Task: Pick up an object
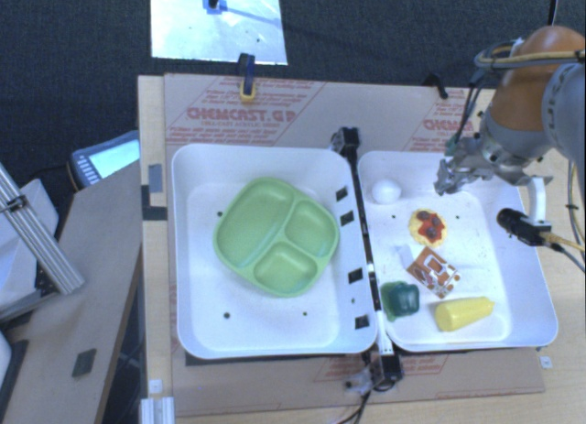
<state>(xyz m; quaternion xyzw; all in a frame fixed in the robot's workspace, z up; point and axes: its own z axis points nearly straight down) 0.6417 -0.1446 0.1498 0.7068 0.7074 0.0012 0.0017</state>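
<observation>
- The step in hand looks like the approach: nothing is lifted yet, and every candidate object lies on a bin floor.
- On the left of the worktop, the shallow white plastic bin on the left (197, 321) carries a pale green plastic tray with three compartments (276, 236), smooth, rounded at the corners and lying flat.
- The shallow white plastic bin on the right (531, 317) holds the small things. At its near left corner sits a dark green blocky toy piece (400, 299), glossy and squat.
- Far from it, near the bin's far left corner, lies a small white egg-shaped ball (385, 190), smooth and likely to roll.
- Right of the ball, mid-bin, is a flat round yellow piece with red topping (428, 226); just nearer sits a brown and white lattice-patterned waffle-like square (432, 270).
- Near the front lies a yellow wedge-shaped block (462, 312), matte and chunky.
- The grey claw (452, 178) hangs over the far part of the right bin, right of the ball and just beyond the round piece; whether it is wide or narrow I cannot tell.
- Next, I judge, it must settle on one target, centre over it and descend.
</observation>
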